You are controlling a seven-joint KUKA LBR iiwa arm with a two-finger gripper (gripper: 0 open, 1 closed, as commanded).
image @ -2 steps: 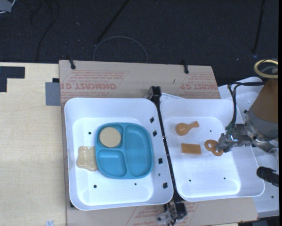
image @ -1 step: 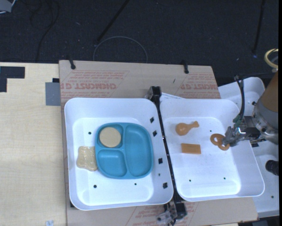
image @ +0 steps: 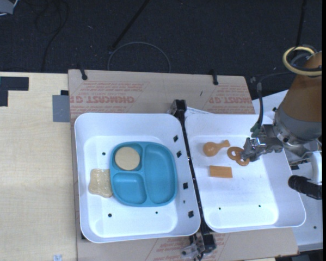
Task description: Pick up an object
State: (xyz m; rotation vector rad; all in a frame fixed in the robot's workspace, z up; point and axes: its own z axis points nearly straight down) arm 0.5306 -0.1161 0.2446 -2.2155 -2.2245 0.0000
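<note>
The right bin [image: 282, 213] holds three objects. A tan spoon-shaped piece [image: 214, 147] lies near its left side. Just right of it lies a brown pretzel [image: 237, 155], and an orange rectangular piece [image: 220, 172] sits below them. My gripper [image: 248, 151] hangs low at the pretzel's right edge and overlaps it in the camera view. The grey arm [image: 301, 110] comes in from the right.
In the left bin [image: 86, 129] a blue divided tray [image: 152, 173] carries a round tan disc [image: 127, 157]. A pale tan piece [image: 100, 182] lies against the tray's left side. A black divider [image: 185, 167] runs between the bins.
</note>
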